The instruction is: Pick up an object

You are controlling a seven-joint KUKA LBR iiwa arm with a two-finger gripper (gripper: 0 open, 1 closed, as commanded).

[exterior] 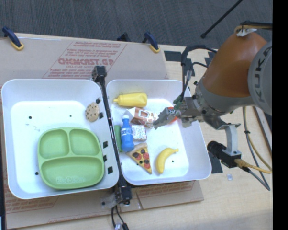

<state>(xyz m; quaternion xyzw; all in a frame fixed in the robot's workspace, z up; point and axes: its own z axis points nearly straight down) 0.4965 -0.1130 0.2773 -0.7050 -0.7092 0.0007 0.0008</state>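
On my screen, the left bin (12, 128) holds a green divided plate (71, 157) that lies flat in its lower half. A small cookie (91, 111) rests near the upper right corner of this bin, just beside the black divider (108, 128) between the two bins.

In the right bin (197, 152) I see several toy foods. A yellow mustard bottle (131, 99) lies on its side near the top. Below it there is a blue bottle (127, 134) close to the left wall, and a small red and white packet (141, 116) lies just to its right. A pizza slice (141, 157) lies near the bottom edge, and a banana (165, 159) lies to the right of it, apart from the slice.

The gripper (164, 119) reaches in from the right and hangs over the middle of the right bin, just beside the packet. I cannot tell from this view how its claw stands or whether anything is between it, because the picture there is too blurred. The grey arm with the orange band (235, 66) covers the right wall of the bin.
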